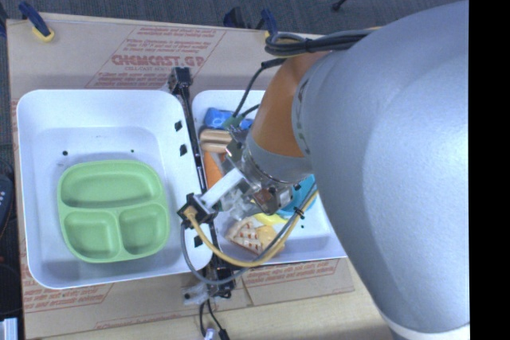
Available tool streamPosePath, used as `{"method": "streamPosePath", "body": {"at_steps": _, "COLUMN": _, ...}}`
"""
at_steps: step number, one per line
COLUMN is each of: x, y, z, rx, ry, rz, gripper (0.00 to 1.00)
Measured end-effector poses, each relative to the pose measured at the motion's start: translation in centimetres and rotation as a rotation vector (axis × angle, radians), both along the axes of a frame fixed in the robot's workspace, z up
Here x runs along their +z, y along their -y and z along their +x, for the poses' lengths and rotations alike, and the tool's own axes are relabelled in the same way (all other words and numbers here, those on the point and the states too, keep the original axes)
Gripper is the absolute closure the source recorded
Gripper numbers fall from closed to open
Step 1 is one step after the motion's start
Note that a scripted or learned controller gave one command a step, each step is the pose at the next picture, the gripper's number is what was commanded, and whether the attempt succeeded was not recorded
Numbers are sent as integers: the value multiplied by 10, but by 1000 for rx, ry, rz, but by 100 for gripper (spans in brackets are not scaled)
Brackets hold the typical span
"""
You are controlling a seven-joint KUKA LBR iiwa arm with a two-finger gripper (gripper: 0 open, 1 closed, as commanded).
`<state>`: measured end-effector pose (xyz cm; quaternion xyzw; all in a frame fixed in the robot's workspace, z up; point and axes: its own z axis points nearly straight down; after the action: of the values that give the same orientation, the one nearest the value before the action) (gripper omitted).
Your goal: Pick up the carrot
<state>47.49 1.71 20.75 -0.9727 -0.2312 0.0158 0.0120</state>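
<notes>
The carrot (pixel 213 168) is an orange strip along the left wall of the right bin (pixel 209 101), partly covered by the arm. My gripper (pixel 229 201) hangs low inside that bin, just right of and below the carrot's visible part. The grey wrist with its orange band (pixel 279 119) hides much of the bin's middle. Whether the gripper touches the carrot cannot be made out.
A green three-part plate (pixel 111 207) lies in the left bin (pixel 32 115). The right bin also holds a blue item (pixel 215 118), a brown piece (pixel 213 138), a waffle-like toy (pixel 245 236) and something yellow (pixel 269 220). Cables (pixel 199 239) hang over the wall between the bins.
</notes>
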Motion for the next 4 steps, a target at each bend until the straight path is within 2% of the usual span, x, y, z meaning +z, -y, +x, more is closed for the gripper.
{"method": "streamPosePath", "body": {"at_steps": 1, "x": 144, "y": 3, "z": 2, "rx": -252, "ry": 31, "rz": -19, "gripper": 100}}
{"method": "streamPosePath", "body": {"at_steps": 2, "x": 142, "y": 3, "z": 2, "rx": -252, "ry": 29, "rz": -21, "gripper": 0}}
{"method": "streamPosePath", "body": {"at_steps": 3, "x": -22, "y": -24, "z": -3, "rx": -252, "ry": 10, "rz": -18, "gripper": 0}}
{"method": "streamPosePath", "body": {"at_steps": 4, "x": -67, "y": -62, "z": 2, "rx": -193, "ry": 27, "rz": -4, "gripper": 0}}
